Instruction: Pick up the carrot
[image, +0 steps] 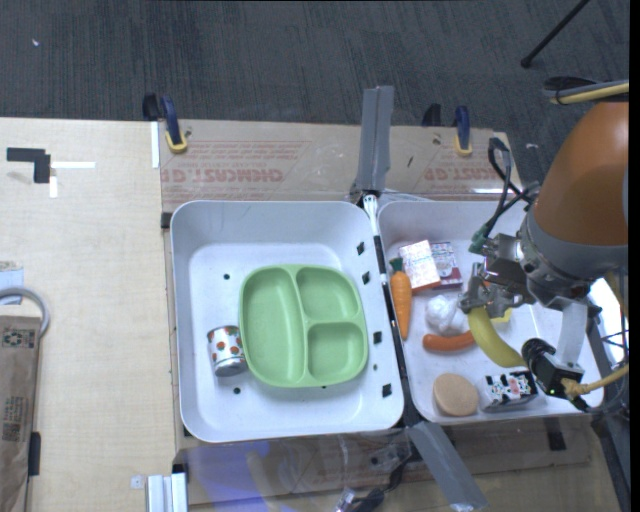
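the carrot (401, 303) lies lengthwise in the right bin (560, 410), close to its left wall, green top pointing away from the camera. it looks like a light, stiff, smooth toy, so it may slip; i think the thick upper middle is the best place to hold it. the claw (483, 290) hangs over the banana (492, 340), and i cannot tell its state. this bin also has a sausage (448, 342), a round biscuit (456, 394) and small packets. the left bin (200, 300) holds a green plate (303, 324) with 3 sections and a small can (226, 349).

floor (250, 50): dark grey carpet | bench (80, 300): pale wood | cardboard sheet (300, 165): clamped at bench's far edge
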